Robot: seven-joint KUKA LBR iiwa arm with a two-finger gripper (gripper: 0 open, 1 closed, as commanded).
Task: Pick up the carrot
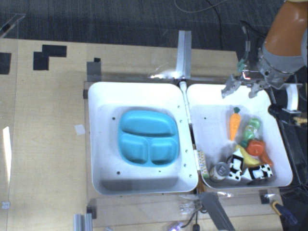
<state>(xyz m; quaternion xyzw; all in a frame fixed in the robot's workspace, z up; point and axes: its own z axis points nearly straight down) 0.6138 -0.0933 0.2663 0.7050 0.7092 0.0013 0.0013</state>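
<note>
carrot [234, 125] lying free in right bin [207, 105] | gripper [242, 86] spread open, empty, hovering above | approach step | next: descend, straddle, close

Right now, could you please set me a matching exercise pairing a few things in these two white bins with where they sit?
Things:
1. orange carrot with a green top
2. blue divided plastic tray
3. two-finger gripper
4. black-and-white spotted toy

Places:
A. middle of the left bin
B. above the right bin's far edge
C. near end of the right bin, in the pile
D. right bin, lying apart on the pile's far side

Pairs: 1-D, 2-A, 3-B, 4-C
</note>
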